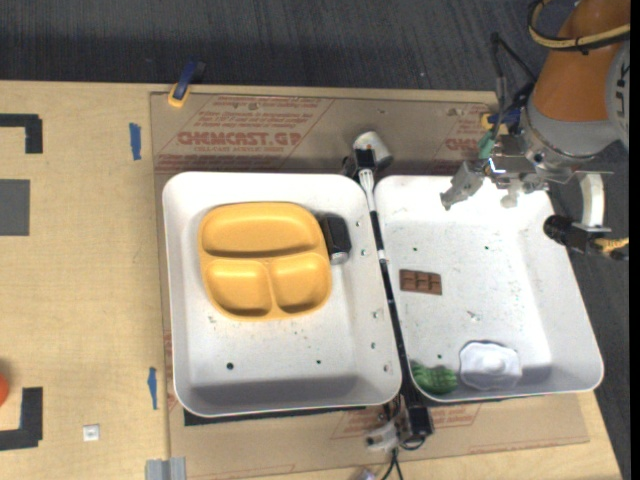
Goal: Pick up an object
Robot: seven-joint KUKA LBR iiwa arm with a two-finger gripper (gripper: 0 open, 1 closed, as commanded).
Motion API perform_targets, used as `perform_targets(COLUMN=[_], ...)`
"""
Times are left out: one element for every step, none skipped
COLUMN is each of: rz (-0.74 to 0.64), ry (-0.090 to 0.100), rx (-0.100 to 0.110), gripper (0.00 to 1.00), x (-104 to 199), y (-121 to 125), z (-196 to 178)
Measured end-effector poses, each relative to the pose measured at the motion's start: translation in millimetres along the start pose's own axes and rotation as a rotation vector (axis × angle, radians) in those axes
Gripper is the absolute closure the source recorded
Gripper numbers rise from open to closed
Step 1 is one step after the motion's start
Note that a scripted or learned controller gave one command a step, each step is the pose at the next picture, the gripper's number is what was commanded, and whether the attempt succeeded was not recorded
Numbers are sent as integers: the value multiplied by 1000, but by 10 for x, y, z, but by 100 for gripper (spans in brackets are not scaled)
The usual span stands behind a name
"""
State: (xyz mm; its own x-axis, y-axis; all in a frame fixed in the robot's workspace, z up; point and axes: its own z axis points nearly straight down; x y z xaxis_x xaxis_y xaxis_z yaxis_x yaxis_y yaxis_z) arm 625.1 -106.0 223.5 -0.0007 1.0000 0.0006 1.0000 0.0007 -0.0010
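The right bin (560, 298) holds a small brown ridged block (421, 282) near its left wall. At its front edge lie a green leafy piece (434, 376) and a white crumpled object (489, 364). In the left bin (190, 298) a yellow divided plate (265, 258) lies with a small black object (336, 236) against its right side. My gripper (483, 196) hangs over the right bin's back edge, open, with nothing between its fingers. It is well behind the brown block.
The grey arm with its orange band (585, 38) comes in at the upper right. A black fitting (580, 234) sticks out over the right bin's right rim. A white and black clamp (368, 151) sits at the back between the bins. Cardboard lies under both bins.
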Motion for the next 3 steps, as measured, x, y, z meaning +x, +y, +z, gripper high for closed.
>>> perform_targets(rz=[50,-89,-88], ry=[0,1,2], rx=[0,0,-3], gripper=[0,0,100], x=[-91,97,106], y=[-866,-1369,-1358], z=[712,1386,1285])
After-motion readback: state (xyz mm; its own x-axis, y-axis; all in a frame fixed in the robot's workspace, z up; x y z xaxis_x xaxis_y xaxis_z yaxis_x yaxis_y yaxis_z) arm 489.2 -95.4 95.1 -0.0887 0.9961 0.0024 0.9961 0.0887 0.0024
